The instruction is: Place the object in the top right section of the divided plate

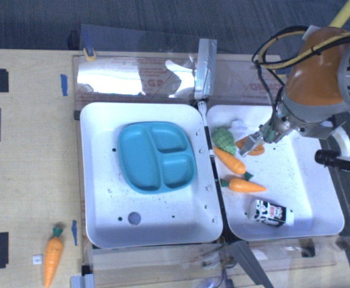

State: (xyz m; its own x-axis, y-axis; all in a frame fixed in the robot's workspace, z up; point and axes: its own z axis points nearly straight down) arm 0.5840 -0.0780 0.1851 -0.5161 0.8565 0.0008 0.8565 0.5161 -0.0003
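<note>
The two-finger metal gripper (251, 144) is reaching for toys at the right white bin's (319, 221) ten o'clock, seemingly spread; next, grasp, then carry to the blue divided plastic plate (157, 156).

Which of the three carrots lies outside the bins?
The carrot on the wooden bench at lower left; the other two carrots lie in the right bin.

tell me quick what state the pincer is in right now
Pincer: cannot be told whether open or closed; it sits low in the right bin right at an orange object, grasp unconfirmed.
</note>
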